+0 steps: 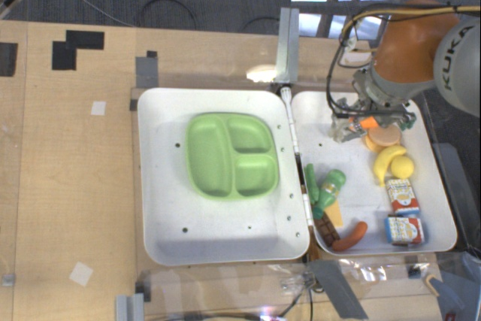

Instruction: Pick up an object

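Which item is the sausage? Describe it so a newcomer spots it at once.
Start at the right bin, the one crowded with toy food, and go to its near edge. There the sausage lies, a curved reddish-brown link beside a dark chocolate bar. Its neighbours are a green bottle and two boxy cartons; it alone is long, curved and reddish-brown.
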Robot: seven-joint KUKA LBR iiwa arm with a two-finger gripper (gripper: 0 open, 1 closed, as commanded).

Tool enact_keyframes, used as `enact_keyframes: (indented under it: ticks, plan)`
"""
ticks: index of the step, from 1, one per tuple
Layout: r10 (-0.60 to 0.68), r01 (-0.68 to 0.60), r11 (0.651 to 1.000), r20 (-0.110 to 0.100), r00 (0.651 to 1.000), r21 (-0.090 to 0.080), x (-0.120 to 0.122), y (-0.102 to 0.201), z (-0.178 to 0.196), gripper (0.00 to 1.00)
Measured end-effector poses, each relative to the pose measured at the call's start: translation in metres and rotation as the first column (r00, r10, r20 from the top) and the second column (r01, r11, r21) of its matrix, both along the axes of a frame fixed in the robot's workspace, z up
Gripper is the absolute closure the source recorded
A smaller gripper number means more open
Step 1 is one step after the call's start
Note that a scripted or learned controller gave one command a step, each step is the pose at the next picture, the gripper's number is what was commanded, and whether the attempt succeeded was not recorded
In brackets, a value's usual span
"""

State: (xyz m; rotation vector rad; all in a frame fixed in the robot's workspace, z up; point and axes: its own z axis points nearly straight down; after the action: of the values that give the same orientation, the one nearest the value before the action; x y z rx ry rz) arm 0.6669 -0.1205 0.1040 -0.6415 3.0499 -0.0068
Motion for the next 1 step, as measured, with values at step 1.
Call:
enact_keyframes:
  ticks: [1]
  plan:
    - [0.275,-0.275,0.961,-0.005,0.961,-0.011,0.0049,-0.0633,0.1787,1.00]
